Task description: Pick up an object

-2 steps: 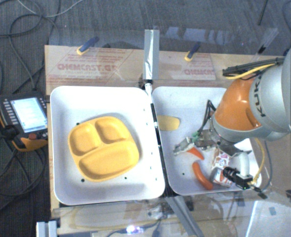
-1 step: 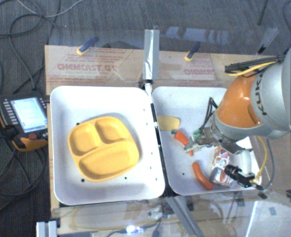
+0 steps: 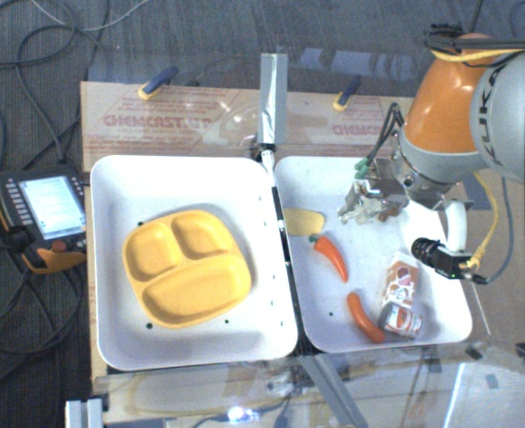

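From the overhead camera view we record the two-finger gripper (image 3: pixel 362 201) at the upper part of the right white bin (image 3: pixel 440 333), fingers apart and holding nothing, with the orange plastic carrot (image 3: pixel 332 257) lying just lower left, its long axis running diagonally toward lower right.

Dark grey carpet floor (image 3: pixel 200 25) with black cables (image 3: pixel 30 52) looping across it. Plywood bench top (image 3: pixel 191 119), two blue-yellow clamps (image 3: pixel 158 81) on its far edge. Teach pendant (image 3: pixel 41 208) with a lit screen sits left of the bench.
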`<action>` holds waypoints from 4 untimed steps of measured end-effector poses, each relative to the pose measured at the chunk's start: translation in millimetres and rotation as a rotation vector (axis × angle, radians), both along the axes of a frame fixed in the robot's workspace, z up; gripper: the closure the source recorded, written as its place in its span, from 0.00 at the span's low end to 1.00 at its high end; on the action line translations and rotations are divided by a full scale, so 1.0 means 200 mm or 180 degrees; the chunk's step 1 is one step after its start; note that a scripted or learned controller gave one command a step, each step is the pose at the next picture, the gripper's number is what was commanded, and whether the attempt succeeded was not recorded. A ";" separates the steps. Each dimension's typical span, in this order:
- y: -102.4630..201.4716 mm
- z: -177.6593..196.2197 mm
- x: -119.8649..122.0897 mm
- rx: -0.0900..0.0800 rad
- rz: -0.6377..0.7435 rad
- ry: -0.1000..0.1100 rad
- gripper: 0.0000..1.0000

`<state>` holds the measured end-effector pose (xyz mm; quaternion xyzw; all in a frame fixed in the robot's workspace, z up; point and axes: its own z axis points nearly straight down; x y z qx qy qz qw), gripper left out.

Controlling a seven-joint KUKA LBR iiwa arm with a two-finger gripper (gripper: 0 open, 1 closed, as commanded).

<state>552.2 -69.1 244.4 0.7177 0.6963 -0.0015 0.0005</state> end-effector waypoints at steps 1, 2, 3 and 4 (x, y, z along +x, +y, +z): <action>0.00 0.04 0.00 -0.0005 0.0005 0.0007 1.00; 0.00 0.04 0.00 -0.0006 0.0005 0.0007 0.00; -0.13 -0.59 -0.08 0.0010 -0.0058 0.0013 0.00; -0.13 -0.78 -0.07 0.0013 -0.0510 -0.0021 0.00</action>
